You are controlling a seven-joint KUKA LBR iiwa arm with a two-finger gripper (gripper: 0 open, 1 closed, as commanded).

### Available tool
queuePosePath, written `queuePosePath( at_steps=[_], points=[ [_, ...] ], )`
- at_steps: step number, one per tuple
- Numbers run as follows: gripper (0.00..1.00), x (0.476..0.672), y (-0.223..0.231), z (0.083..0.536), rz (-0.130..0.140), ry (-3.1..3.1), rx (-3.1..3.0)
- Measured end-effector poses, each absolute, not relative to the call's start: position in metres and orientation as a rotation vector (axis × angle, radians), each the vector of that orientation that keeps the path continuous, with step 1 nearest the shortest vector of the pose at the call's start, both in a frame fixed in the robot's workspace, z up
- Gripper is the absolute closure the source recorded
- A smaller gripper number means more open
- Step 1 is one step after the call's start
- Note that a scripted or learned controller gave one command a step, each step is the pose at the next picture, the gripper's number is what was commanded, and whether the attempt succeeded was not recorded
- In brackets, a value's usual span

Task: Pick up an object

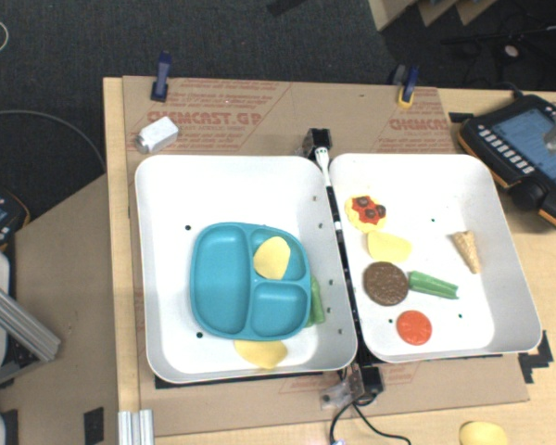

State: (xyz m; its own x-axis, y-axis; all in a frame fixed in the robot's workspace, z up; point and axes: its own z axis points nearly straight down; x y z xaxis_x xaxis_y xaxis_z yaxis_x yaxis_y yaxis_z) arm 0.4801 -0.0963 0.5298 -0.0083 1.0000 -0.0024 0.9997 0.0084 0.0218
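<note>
The right bin [500, 248] holds several toy foods: a red and yellow piece [367, 210], a pale yellow slice [389, 246], a round brown cookie [385, 283], a green pod [433, 286], an orange-red disc [413, 326] and a tan cone [465, 250]. In the left bin [167, 248] lies a teal divided plate [232, 281] with a yellow piece [271, 258] in its upper right compartment. Another yellow piece [260, 351] lies just below the plate, and a green sliver [316, 304] shows at the plate's right edge.
The bins rest on a cardboard sheet [259, 109] held by blue clamps [160, 75]. A small white block [157, 134] sits at its back left. A black handheld pendant [519, 146] lies at the right. A yellow object [482, 433] sits at the bottom right.
</note>
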Motion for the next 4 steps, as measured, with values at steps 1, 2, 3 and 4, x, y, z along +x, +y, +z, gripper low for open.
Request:
queuePosePath(
  at_steps=[1,2,3,4],
  points=[
    [1.00,0.479,-0.092,0.443,-0.008,2.225,2.226],
    [1.00,0.492,-0.061,0.541,0.015,2.219,2.209],
    [1.00,0.478,-0.063,0.436,-0.012,2.226,2.230],
    [1.00,0.499,-0.040,0.541,0.015,2.218,2.210]
  ],
)
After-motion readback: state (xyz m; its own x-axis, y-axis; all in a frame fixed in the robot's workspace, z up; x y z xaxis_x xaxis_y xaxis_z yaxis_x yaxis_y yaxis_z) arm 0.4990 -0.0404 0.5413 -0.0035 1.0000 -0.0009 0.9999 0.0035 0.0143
